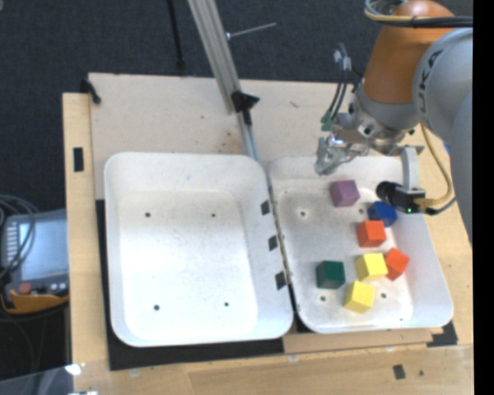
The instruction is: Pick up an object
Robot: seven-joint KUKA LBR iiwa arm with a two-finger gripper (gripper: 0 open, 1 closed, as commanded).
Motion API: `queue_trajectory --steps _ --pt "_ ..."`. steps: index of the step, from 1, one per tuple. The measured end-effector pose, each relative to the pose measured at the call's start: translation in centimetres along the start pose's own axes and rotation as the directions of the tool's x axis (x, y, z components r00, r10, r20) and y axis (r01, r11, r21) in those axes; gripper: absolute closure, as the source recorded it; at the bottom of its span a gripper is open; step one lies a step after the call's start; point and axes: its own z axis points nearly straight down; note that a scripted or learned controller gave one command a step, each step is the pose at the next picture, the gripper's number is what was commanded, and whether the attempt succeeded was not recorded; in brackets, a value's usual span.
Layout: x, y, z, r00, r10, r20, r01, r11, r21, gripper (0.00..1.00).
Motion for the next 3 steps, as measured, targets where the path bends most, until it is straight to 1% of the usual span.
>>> queue_trajectory --steps 1,3 --pt "5.6 -0.1 0.6 1.0 -0.001 0.0 0.001 1.0 0.001 1.0" --pt "15.1 -1.0 -1.6 1.0 -0.002 0.0 0.002 1.0 -0.002 1.0"
